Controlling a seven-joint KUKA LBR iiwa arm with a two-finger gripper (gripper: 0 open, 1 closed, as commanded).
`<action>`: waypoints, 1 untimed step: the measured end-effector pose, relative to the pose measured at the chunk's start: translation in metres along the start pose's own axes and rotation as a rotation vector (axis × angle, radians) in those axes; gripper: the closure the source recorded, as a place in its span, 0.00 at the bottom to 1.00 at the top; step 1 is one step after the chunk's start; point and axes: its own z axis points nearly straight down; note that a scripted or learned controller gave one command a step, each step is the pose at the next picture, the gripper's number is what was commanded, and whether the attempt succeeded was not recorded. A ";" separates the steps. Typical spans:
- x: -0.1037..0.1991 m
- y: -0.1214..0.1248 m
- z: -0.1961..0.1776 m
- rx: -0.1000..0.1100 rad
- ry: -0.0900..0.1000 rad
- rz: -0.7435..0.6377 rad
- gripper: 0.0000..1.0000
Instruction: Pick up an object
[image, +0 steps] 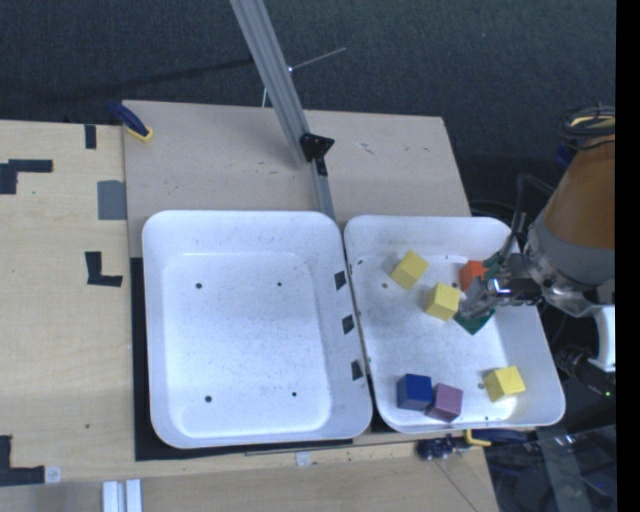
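Hand (487, 296) low in right bin (520, 395), reaching in from right, tip down among a cluster of blocks. Finger state: cannot tell, tip blurred and crowded by blocks.

Nearest camera, well in front of hand: blue cube (414, 390) touching purple cube (446, 401), yellow cube (506, 382) a little apart to their right, all near front wall.

Right at hand: green block (476, 319) just under tip, tilted, partly hidden. Yellow cube (443, 301) just left of tip, touching or nearly so. Orange block (471, 272) just behind tip. Another yellow cube (408, 270) further left and back, standing free.

Likely target: green block or adjacent yellow cube; unclear which. Probably light, rigid, smooth-faced, so liable to slip or skid if pinched off-centre. Best taken across two opposite flat faces, mid-height. Crowding risk: neighbours may get nudged.

Left bin (160, 240) well away across divider. Tabletop (200, 150) beyond.
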 end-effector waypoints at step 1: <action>0.057 0.010 0.015 0.007 0.002 -0.005 1.00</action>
